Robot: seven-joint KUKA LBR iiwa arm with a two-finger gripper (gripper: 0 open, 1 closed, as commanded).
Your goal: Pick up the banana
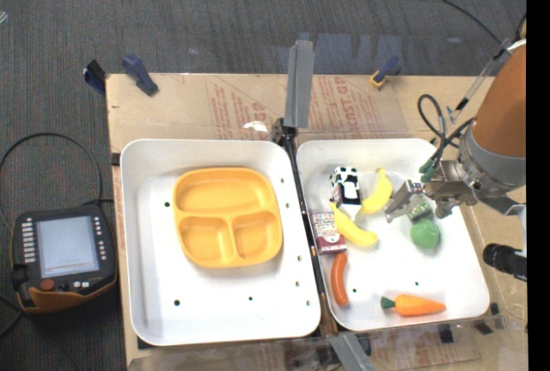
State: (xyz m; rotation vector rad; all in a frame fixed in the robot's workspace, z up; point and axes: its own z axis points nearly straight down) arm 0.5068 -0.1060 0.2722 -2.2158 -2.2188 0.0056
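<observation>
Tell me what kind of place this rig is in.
Likely a robotics lab: a teach pendant lies on the carpet, two white bins sit on a cardboard-topped bench, and toy food such as the banana and a carrot fills the right one.

Over the right bin (pixel 478 275), near its right edge, the gripper (pixel 411 204) hangs just above a green ball (pixel 424 234), two bananas (pixel 375 191) and (pixel 353 228) lie toward that bin's left edge, a carrot (pixel 416 305) sits near its front edge, and the left bin (pixel 146 292) bears a yellow divided plate (pixel 229 215).
</observation>
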